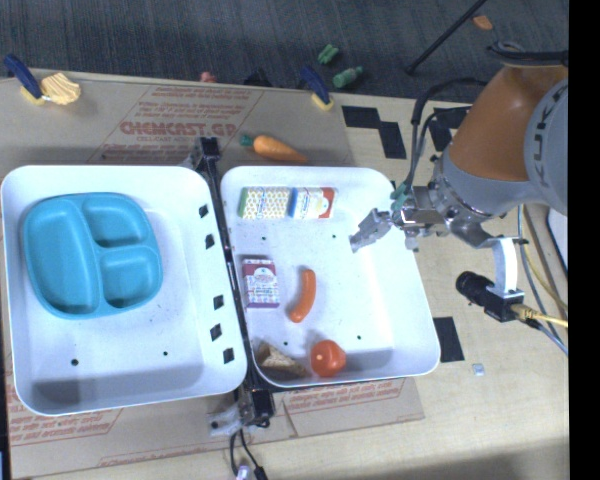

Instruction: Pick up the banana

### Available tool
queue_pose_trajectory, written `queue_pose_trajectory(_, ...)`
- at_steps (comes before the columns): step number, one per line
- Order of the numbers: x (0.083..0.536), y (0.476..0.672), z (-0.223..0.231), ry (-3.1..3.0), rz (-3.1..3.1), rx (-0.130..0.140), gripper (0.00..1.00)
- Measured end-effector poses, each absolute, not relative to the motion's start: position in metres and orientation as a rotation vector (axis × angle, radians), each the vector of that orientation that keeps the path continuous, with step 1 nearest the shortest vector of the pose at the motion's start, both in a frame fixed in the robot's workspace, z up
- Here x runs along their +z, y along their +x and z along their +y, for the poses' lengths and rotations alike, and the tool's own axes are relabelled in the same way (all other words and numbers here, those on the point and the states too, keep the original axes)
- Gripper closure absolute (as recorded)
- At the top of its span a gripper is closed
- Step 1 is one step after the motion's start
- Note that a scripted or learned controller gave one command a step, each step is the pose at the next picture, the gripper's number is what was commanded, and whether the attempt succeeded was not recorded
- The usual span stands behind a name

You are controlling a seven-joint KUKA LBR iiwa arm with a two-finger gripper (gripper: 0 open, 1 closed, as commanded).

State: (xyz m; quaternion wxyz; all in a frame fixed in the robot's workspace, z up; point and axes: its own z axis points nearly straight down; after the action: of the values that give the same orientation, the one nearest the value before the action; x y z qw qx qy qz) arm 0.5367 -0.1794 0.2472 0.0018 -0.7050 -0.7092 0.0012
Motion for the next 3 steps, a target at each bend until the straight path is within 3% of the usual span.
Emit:
queue_pose_trajectory(1, 0.095, 0.562, -0.091, -2.124, -2.32, -0.005, 0.0)
queue_pose_trajectory(2, 0.095, 0.578, -0.099, -2.256, -2.184, -0.003, 0.0)
queue_pose_trajectory(3, 0.096, 0.585, -0.097, -1.771, -2.604, -0.004, 0.0)
